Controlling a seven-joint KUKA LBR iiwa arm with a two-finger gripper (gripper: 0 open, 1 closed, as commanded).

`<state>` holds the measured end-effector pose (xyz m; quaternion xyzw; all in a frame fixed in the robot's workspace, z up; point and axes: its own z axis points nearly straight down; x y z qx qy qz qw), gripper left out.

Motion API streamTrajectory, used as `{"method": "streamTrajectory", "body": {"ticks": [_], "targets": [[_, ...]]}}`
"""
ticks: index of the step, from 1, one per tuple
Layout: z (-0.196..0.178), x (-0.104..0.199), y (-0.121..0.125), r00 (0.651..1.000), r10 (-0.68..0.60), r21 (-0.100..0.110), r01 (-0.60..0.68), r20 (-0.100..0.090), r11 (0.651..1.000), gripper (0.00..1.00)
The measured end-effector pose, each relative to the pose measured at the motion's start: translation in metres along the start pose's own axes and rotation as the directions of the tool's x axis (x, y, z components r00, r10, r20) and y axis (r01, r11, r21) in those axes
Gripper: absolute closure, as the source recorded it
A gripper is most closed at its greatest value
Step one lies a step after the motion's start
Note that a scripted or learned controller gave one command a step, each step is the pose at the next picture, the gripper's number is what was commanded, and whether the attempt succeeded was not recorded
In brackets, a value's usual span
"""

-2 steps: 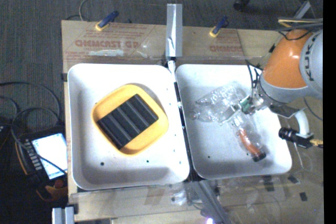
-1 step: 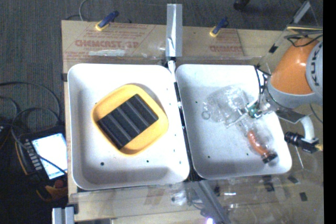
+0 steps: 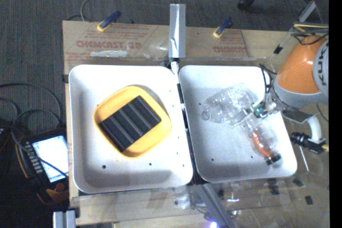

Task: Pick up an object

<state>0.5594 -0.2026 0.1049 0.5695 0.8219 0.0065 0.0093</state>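
Dark carpet surrounds the wooden surface (image 3: 133,42), which carries two white bins. I see the left bin (image 3: 85,88) holding a yellow tray with a black ribbed insert (image 3: 133,120). In the right bin (image 3: 214,160) lie a crumpled clear plastic piece (image 3: 228,102) and a clear bottle with orange contents (image 3: 263,142). The hand (image 3: 260,109) sits at the plastic's right edge; I cannot tell its state. Two blue-and-yellow clamps (image 3: 108,20) grip the back edge.
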Motion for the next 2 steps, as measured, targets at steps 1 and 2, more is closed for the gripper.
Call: {"method": "streamTrajectory", "body": {"ticks": [1,2], "targets": [[0.010,-0.012,0.028,0.994,0.105,0.017,-0.105,-0.002,0.994,1.00],[-0.052,0.065,0.048,0.979,0.206,0.023,-0.206,-0.003,0.978,1.00]]}}
